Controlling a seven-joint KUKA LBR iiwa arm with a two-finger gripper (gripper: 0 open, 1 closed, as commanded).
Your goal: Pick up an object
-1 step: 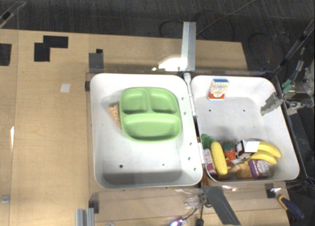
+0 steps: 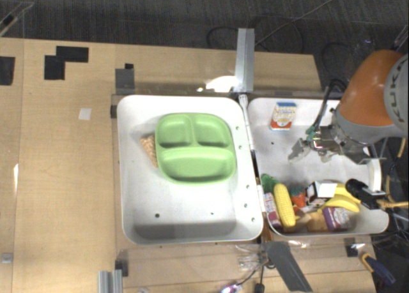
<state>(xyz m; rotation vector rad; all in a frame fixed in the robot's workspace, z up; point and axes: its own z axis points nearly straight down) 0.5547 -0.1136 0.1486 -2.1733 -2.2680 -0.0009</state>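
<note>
Toys heaped at the right bin's [image 2: 281, 138] near edge, corn cob [image 2: 284, 205] beside banana [image 2: 342, 201], small carton [image 2: 283, 115] set apart at the far side, gripper [image 2: 305, 147] poised between, nothing held, green divided plate [image 2: 194, 146] seated in the left bin [image 2: 137, 177].

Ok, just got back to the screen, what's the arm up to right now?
The arm reaches in over the right bin, its gripper hovering above a bare patch of the bin floor. Nothing shows between its fingers. The toys are heaped along the near edge: a corn cob, a banana and other small items. A small carton sits alone at the far side. In the left bin, a green divided plate lies untouched.
</note>
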